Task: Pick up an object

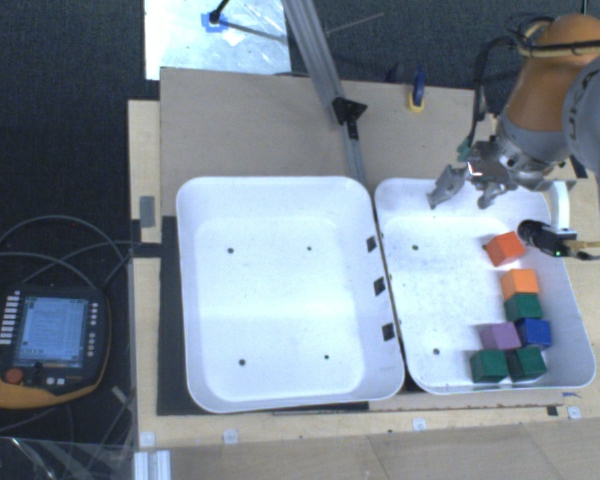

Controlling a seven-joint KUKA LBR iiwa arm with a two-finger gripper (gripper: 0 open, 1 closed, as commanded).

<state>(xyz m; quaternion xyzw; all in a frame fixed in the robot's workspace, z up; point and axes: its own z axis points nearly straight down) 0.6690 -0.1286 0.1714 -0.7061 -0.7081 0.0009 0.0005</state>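
Grey metal fingers stand spread apart with nothing between them, and the gripper [466, 190] hangs over the far edge of the right bin [430, 268], near its upper corner. Behind it the wrist climbs to the orange band [558, 73] and the grey arm [595, 118] coming in from the right.

Down on the bin floor, the blocks are bunched along the right side, well apart from the gripper. Nearest is a tilted orange-red block [503, 249]. Below it an orange block [521, 282] touches a dark green block [523, 306], then a blue block [535, 332]. A purple block [499, 336] sits beside that, and two green blocks [490, 366] close the cluster at the near rim.

The left bin [275, 288] lies alongside. A handheld controller [45, 343] rests at far left.
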